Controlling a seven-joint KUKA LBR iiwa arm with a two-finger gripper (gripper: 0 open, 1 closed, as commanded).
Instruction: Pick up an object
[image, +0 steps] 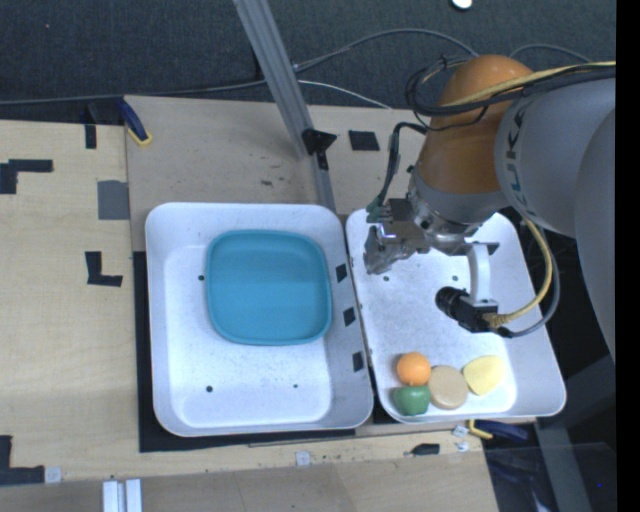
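My gripper (378, 256) hangs over the far left part of the right bin (400, 310), under the orange-banded wrist. Nothing shows between its fingers. A cluster of small objects lies at the near end of that bin: an orange ball (413, 368), a green piece (410, 400), a tan round piece (447, 387) and a yellow piece (484, 375). The gripper stands well back from the cluster, toward the far end of the bin.
A blue square plate (268, 286) rests in the left bin (180, 330). A grey pole (290, 90) slants up from between the bins. A black cable fitting (462, 306) hangs over the right bin's middle.
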